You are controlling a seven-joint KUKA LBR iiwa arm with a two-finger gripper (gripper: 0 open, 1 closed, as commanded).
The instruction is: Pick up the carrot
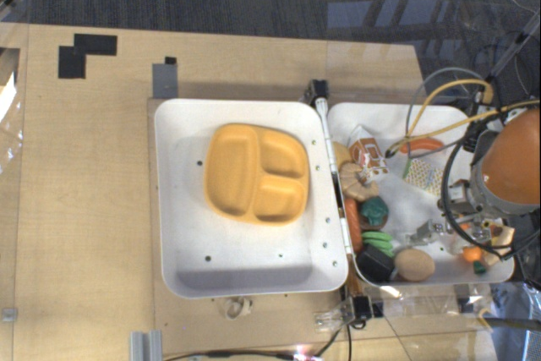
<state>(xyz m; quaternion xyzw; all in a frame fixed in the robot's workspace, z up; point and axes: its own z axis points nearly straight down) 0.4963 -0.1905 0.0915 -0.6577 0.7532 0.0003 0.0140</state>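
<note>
Approach stage, by the look of it; no grasp seen yet. Gripper (435, 226) low over right bin (439, 116), below the arm's orange band (516, 165). Wide or narrow: can't tell, too much cable clutter. Carrot (352, 226) prob. the orange strip lying along the bin's 9 o'clock wall, just beside a dark green piece (372, 211). Lies approx 9 o'clock from gripper, near but apart, green piece partly between. Next: shift toward 9 o'clock, line up across the carrot's narrow width, descend w/o snagging neighbours or wall.
</note>
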